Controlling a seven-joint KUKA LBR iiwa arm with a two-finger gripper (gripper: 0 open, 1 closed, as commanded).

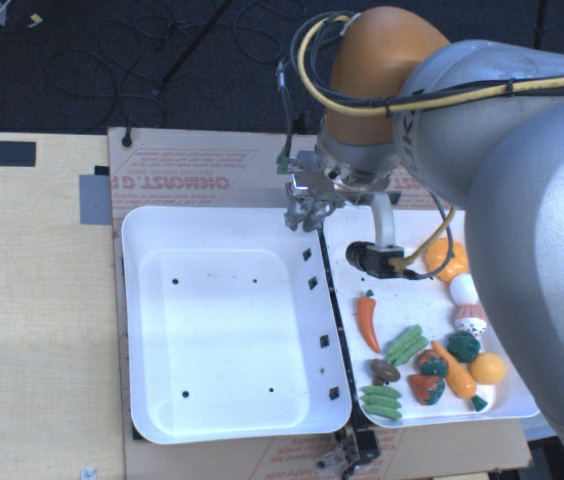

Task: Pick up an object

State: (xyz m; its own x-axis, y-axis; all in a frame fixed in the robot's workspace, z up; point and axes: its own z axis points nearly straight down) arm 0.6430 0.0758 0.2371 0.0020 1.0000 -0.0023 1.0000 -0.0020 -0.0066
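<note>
My gripper (305, 216) hangs over the far end of the divider between the two bins, at the back rim, with nothing visibly held. The right bin (417, 420) holds toy foods. An orange carrot (367, 322) lies closest to the gripper, below and to its right. Farther toward the front lie a green pea pod (405, 345), a brown mushroom (384, 370) and a second pea pod (382, 402). A strawberry (428, 387), broccoli (464, 346), an orange ball (488, 368), an orange fruit (444, 258) and a white egg (462, 289) crowd the right side.
The left bin (142, 268) has a bare white floor. Both bins rest on a cardboard sheet (192, 173) on the wooden bench (32, 318). The large grey arm covers the right bin's far right corner.
</note>
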